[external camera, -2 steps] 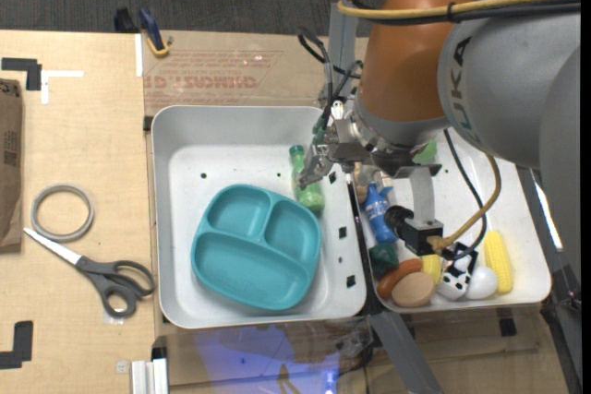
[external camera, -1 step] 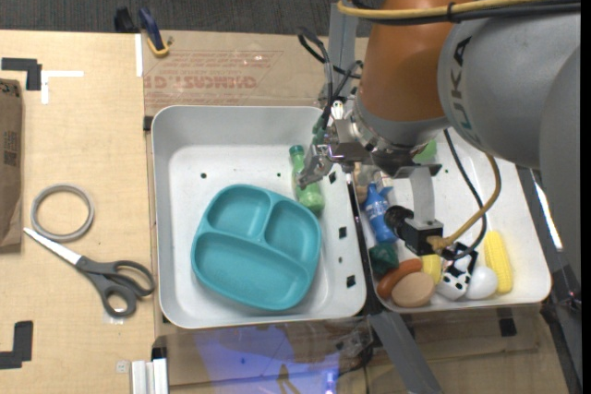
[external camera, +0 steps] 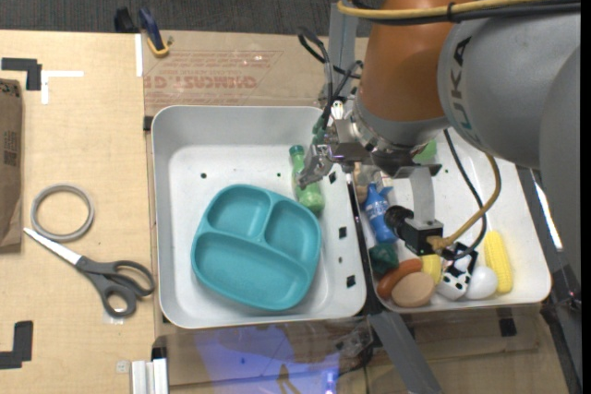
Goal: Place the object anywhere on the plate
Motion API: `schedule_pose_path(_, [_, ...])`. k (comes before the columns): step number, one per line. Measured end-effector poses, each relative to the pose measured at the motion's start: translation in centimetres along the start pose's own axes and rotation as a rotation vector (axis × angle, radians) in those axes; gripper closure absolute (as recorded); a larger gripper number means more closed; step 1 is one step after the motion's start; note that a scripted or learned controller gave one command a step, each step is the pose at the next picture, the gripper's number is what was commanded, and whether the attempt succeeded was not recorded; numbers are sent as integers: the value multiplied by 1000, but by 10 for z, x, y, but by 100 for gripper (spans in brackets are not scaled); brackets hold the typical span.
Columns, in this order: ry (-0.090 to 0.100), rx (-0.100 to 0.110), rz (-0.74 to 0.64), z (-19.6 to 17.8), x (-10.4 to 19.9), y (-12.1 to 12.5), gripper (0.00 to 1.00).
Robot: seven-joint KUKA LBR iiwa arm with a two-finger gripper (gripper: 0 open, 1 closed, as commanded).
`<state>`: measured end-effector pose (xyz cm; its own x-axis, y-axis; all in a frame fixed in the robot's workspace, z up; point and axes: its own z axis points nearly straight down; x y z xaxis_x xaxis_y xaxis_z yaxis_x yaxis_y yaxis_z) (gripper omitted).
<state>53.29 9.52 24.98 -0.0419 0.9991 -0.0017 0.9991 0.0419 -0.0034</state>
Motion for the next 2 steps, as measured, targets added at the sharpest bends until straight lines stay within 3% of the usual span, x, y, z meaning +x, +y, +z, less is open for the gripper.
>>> schedule_pose_path(2, [0,0,0,0,0,0,0])
